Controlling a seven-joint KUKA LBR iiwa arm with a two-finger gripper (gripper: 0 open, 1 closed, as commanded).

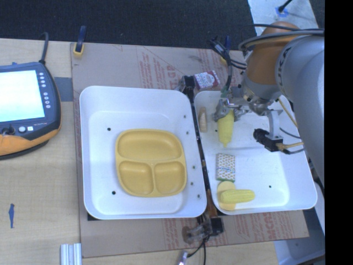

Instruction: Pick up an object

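Observation:
My gripper (225,115) hangs over the far left part of the right bin (276,173), under the orange wrist band. Its fingers are shut on the top end of a long yellow-green object (225,131), which points toward the near side. Nearer in the same bin lie a green-and-white patterned packet (225,166) and a yellow corn-like piece (238,196) against a round yellow piece (224,187). A small beige item (202,120) rests along the bin's left wall.
The left bin (99,148) holds a yellow divided plate (150,162). A control pendant with a screen (25,104) lies on the bench at far left. A small red-and-white packet (205,80) sits behind the bins. Black cables (270,139) trail from the wrist.

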